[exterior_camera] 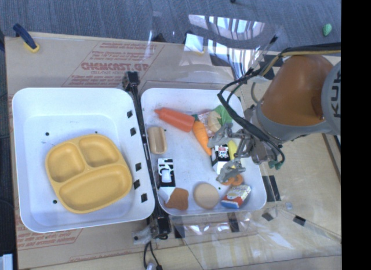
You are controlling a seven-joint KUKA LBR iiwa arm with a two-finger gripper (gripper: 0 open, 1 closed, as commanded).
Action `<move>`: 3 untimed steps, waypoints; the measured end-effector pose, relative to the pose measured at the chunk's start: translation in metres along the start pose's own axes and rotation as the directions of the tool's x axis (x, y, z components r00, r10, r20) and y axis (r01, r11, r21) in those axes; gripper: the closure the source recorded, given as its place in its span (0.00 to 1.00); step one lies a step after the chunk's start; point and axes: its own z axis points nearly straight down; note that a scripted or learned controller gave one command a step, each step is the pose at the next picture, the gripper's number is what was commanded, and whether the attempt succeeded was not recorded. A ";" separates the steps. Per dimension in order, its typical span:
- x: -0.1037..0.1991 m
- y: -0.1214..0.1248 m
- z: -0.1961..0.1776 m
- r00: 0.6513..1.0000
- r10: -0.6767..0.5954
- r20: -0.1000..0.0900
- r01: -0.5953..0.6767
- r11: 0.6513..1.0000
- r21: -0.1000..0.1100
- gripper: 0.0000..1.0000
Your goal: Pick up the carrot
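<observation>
Claw (231,160) tips lost in clutter; carrot (201,137) lower end hidden.

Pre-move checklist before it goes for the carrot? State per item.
1. Carrot located: ok, in the right bin, lying tilted beside the red pepper.
2. Gripper over the carrot: not ok, it sits lower right of it, above other items.
3. Jaws state: cannot tell, clutter and cables hide them.
4. Carrot free to lift: not ok, the pepper touches its upper end and small items crowd its right side.
5. Carrot already held: not ok, it lies on the bin floor.
6. Left bin: ok, holds the yellow tray, away from the path.
</observation>
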 end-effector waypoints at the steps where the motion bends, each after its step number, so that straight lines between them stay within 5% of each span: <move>1: -0.046 -0.013 0.124 0.998 0.055 0.005 -0.055 0.999 0.000 0.00; 2: -0.047 -0.010 0.114 0.999 0.044 0.005 -0.044 0.999 0.000 1.00; 3: -0.127 -0.016 0.123 0.989 -0.150 0.005 0.150 0.989 0.000 1.00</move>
